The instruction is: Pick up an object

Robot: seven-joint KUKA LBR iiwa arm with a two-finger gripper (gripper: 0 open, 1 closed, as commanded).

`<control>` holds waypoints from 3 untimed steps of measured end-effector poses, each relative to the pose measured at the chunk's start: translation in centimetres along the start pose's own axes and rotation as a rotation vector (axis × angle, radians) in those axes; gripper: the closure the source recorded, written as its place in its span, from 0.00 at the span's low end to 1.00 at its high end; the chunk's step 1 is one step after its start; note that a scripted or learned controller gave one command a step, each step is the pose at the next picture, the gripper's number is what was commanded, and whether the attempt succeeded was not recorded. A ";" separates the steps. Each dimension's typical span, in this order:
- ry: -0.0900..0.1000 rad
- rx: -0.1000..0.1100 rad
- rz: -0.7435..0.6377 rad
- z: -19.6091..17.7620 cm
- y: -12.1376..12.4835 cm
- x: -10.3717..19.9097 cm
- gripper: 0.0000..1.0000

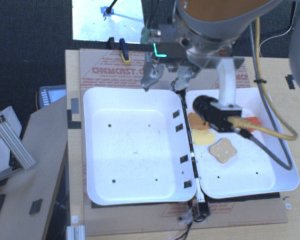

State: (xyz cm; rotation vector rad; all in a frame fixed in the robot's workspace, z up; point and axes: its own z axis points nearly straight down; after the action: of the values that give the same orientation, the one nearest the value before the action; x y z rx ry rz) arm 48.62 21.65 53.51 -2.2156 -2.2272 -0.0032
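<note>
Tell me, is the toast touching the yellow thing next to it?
Touching, as far as the camera view shows: the toast sits against the lower right edge of the yellow thing in the right bin, with no white showing between them.

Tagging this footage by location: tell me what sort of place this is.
Probably a robotics lab test bench: a grey-and-orange arm hangs over two white bins, toy food such as a cracker lies in the right one, and cables trail across.

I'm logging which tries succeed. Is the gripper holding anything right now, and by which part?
Nothing is held. The gripper hangs open above the far edge of the bins, while the toast lies in the right bin.
</note>
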 end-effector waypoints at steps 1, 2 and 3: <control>0.002 -0.003 -0.005 -1.2 0.0 0.0 1.00; -0.001 -0.001 -0.001 0.1 3.8 1.8 1.00; -0.001 -0.002 0.004 0.0 5.4 1.7 1.00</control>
State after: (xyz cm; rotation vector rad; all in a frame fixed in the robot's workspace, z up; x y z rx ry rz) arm 54.05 23.42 53.51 -2.2213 -2.2238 -0.0040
